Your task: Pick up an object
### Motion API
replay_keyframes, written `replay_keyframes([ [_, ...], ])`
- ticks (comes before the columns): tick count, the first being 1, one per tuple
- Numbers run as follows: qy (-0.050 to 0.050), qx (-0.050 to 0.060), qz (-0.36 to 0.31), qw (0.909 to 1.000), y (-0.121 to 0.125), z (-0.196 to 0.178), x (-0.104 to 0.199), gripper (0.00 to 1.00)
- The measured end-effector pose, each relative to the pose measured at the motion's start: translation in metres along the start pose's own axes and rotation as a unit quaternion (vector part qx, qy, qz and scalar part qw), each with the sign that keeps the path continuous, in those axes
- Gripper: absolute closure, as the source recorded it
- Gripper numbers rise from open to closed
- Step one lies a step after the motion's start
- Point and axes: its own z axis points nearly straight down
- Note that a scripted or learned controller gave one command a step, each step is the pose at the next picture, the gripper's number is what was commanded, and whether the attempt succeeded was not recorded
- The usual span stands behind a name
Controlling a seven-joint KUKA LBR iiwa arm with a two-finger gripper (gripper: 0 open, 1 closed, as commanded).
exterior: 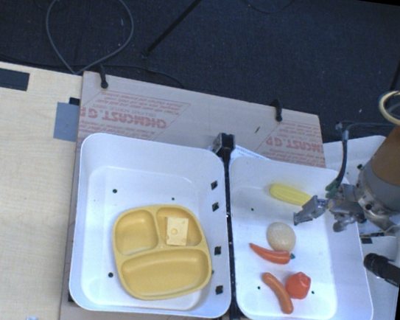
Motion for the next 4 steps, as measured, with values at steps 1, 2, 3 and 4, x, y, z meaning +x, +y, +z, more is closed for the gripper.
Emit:
replay_keyframes([
  [1,-0.001,-0.004,-0.001,1.0,0.002,-0.004,0.0,0.0],
  [2,0.0,-0.001,-0.001,1.0,-0.003,0.061,0.001,0.0],
  [3,0.0,-0.002,-0.001,1.0,-0.004,0.116,0.002,0.0],
  [4,0.0,-0.002,0.001,1.0,-0.004,0.105,0.001,1.0],
])
